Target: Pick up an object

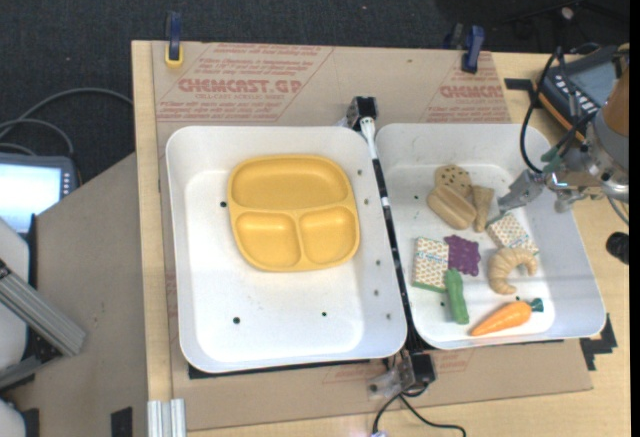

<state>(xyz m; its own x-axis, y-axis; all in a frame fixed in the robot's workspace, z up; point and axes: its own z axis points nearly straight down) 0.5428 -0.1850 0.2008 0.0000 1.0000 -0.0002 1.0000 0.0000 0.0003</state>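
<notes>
White plastic forms two shallow bins on the table (150, 225). The left bin (200, 305) holds one yellow three-compartment tray (294, 210) toward its 12 o'clock side. The right bin (570, 265) holds seven toy foods: a tan bread piece (453, 196), a croissant (512, 265), a checkered cracker (431, 262), a second cracker (509, 228), a carrot (504, 316) at 6 o'clock, purple grapes (463, 252) and a green pickle (456, 296). The pincer (530, 187) hovers at 2 o'clock over this bin; whether it is released or clenched cannot be told.
</notes>
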